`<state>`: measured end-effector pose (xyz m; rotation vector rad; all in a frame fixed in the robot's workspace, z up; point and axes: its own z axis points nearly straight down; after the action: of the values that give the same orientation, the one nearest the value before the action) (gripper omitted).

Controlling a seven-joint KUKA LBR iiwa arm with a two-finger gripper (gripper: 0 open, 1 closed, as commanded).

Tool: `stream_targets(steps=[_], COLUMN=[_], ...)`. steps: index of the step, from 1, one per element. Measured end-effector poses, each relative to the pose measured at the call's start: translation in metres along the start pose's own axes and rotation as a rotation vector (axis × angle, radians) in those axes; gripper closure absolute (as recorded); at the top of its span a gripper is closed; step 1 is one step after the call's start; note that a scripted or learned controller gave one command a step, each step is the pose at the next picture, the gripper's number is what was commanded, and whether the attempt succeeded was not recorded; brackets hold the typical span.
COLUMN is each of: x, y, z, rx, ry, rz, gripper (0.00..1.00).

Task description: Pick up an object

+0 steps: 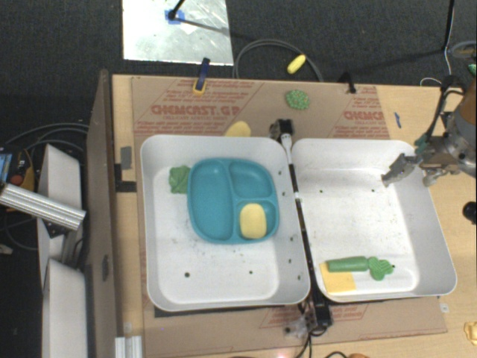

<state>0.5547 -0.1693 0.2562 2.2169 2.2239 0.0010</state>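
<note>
A green scrap [179,178] in the left bin [168,274] is partly hidden behind the blue divided plate [216,207], which carries a yellow lump [253,221]. Lower right, a green vegetable toy [359,265] overlaps a yellow block [339,280]. The arm is cut off at the right edge; its gripper [399,168] hangs over the right bin [428,222], whether wide or narrow I cannot tell.

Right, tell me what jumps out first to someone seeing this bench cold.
The blue tray in the left bin grabs the eye, with a yellow piece in its lower right compartment and a green piece beside its left edge. In the right bin, a green toy and yellow block lie at the near edge. The gripper hovers over that bin's far right corner.
</note>
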Motion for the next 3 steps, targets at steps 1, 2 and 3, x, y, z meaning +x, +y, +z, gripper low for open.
stream_targets(steps=[1, 2, 3], x=[0.112, 0.044, 0.062], y=[0.120, 0.111, 0.063], z=[0.073, 0.171, 0.173], rx=[-0.009, 0.007, 0.005], ry=[0.002, -0.001, 0.002], rz=[-0.014, 0.007, 0.003], gripper=[0.00, 0.00, 0.00])
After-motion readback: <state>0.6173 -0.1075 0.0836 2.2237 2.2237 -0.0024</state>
